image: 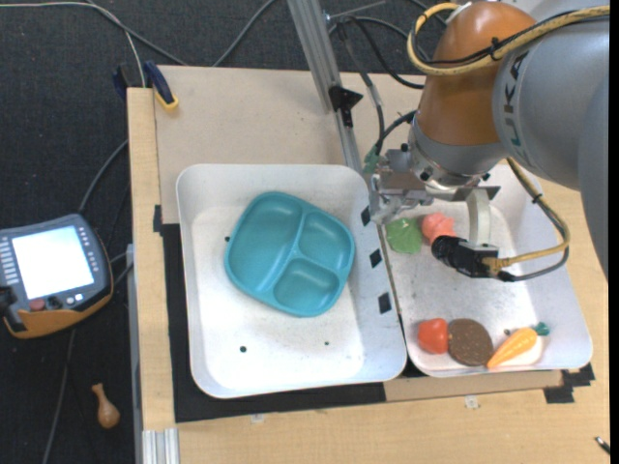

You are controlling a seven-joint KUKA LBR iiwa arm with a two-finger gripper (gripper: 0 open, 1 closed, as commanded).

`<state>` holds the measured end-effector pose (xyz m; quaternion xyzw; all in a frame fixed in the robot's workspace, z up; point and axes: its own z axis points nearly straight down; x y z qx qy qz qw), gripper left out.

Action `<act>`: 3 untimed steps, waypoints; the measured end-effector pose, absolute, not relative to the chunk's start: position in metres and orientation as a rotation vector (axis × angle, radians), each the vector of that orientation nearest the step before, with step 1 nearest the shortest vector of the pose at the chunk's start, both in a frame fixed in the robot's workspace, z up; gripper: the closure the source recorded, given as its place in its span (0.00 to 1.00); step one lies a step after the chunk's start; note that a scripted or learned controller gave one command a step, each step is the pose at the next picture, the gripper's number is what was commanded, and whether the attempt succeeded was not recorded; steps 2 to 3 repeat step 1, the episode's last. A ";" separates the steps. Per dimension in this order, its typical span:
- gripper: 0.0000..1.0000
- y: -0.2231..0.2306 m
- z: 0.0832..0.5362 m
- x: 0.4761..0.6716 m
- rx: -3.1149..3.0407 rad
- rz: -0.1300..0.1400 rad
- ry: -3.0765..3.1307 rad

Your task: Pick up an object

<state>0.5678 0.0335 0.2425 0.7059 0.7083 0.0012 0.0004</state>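
Observation:
My gripper (401, 211) hangs low over the upper left part of the right bin (571, 332), under the orange wrist band. Right below it lies a green object (405, 239), partly covered by the gripper. A pink object (438, 226) sits just to the right of the green one. At the bin's front edge lie a red tomato-like piece (433, 334), a brown round disc (469, 341) and an orange carrot (514, 347). I cannot make out anything between the fingers.
The left bin (208, 356) holds a teal divided plate (290, 252). A metal pole (314, 37) rises behind the bins. A teach pendant (48, 274) lies on the floor at the left. Black cabling (464, 256) hangs beside the gripper.

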 end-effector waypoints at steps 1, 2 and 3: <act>1.00 0.087 0.228 0.580 2.215 0.002 2.228; 1.00 0.087 0.228 0.580 2.215 0.002 2.228; 1.00 0.087 0.228 0.580 2.215 0.002 2.228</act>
